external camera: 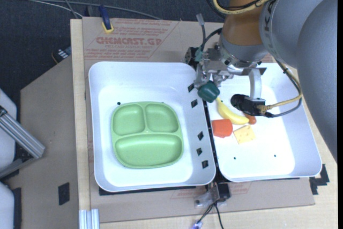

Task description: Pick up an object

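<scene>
My gripper [207, 85] hangs over the rim between the two bins, near their far end. It is shut on a dark teal round object [208, 93] that shows between the fingertips. In the right bin [278, 161], just right of the gripper, lie a yellow banana [229, 113], a red-orange block [222, 127], a pale yellow wedge [245, 134] and a small orange piece [251, 119]. The arm's wrist hides the far part of the right bin.
A green divided plate [147, 133] fills the middle of the left bin [102, 88]. Both bins rest on a cardboard sheet [134, 37] with a blue and yellow clamp [105, 20] at its far edge. Cables run across the dark floor behind.
</scene>
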